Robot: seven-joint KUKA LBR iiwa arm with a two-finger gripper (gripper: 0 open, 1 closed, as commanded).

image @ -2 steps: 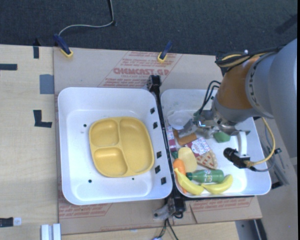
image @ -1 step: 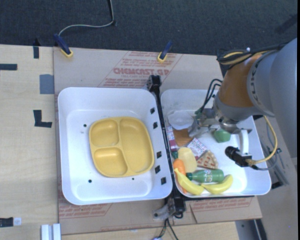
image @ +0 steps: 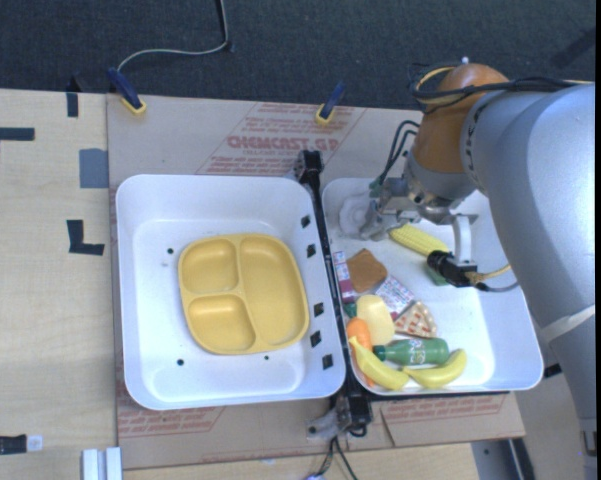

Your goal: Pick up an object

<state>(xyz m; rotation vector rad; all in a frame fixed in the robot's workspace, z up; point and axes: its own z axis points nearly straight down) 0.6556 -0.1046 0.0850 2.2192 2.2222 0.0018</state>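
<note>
My gripper [image: 377,220] hangs low over the far left corner of the right bin [image: 510,340], below the orange band of the wrist. Just to its right lies a yellow corn cob [image: 417,239]. A brown square biscuit [image: 367,268] sits a little nearer the front. Further forward the bin holds a pizza slice [image: 415,320], a green bottle [image: 416,351], two bananas [image: 442,370], a pale yellow block [image: 373,316] and an orange carrot [image: 358,331]. Nothing shows in the gripper's grasp.
The left bin [image: 145,268] holds a yellow divided plate [image: 244,293]. A black divider rail [image: 320,258] runs between the bins. The grey arm covers the right bin's far right side. A small wrapped packet [image: 396,293] lies beside the biscuit.
</note>
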